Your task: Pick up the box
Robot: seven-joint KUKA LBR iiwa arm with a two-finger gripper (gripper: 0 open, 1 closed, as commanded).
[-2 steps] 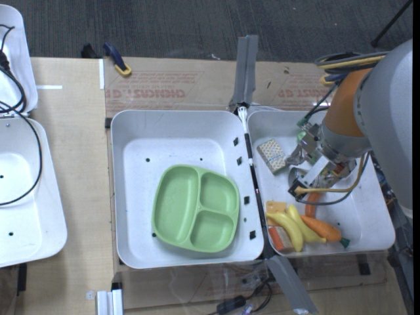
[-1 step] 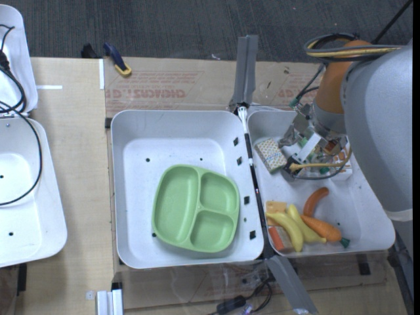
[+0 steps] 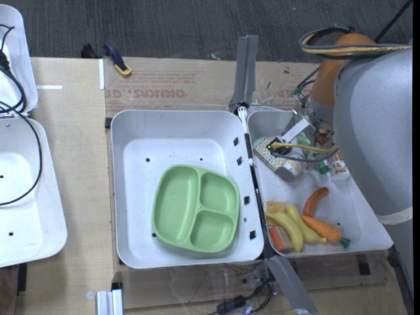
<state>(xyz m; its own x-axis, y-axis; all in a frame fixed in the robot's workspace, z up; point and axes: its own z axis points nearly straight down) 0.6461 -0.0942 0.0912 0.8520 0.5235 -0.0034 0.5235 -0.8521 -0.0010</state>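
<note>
A small pale box (image 3: 265, 151) with a dotted pattern lies at the far left of the right bin (image 3: 367, 238), close to the divider. My gripper (image 3: 303, 142) reaches down into the far part of that bin, just right of the box, and the wrist and cables hide its tip. A grey can-like cylinder (image 3: 289, 170) lies right beside the box, under the gripper. I see nothing lifted off the bin floor.
A green divided plate (image 3: 197, 209) lies in the left bin (image 3: 131, 176). The right bin also holds a red sausage (image 3: 315, 201), yellow bananas (image 3: 290, 225), a carrot (image 3: 323, 229) and a red-and-white packet (image 3: 338, 168) partly under the arm.
</note>
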